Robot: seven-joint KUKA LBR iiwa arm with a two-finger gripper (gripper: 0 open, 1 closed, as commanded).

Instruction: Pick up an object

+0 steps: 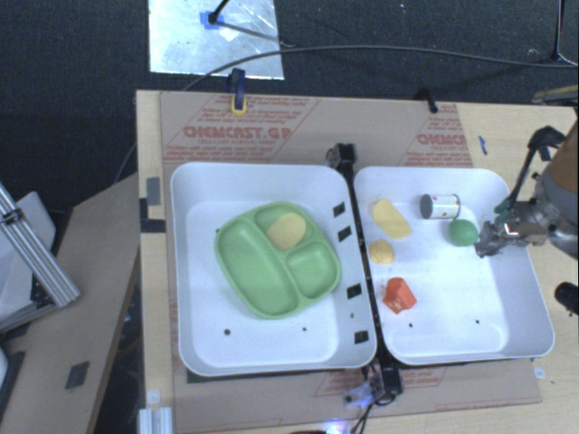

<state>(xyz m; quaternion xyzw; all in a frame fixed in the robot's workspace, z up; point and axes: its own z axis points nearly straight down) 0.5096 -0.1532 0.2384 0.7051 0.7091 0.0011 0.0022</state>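
The right bin (470, 333) holds a green ball (463, 232), a small white and grey can (440, 206) lying on its side, a long yellow piece (391, 217), a small yellow lump (382, 252) and an orange-red block (399, 294). My gripper (493, 238) hangs at the bin's right side, just right of the green ball and close to it. Nothing shows between its tips. In the left bin (199, 333) lies a green divided plate (276, 260) with a yellow round piece (287, 231) in its upper compartment.
A black divider with clips (357, 251) runs between the two bins. The bins rest on a brown cardboard sheet (271, 129). A blue and yellow clamp (238, 91) stands at the cardboard's far edge. A metal frame (32, 251) stands at the left.
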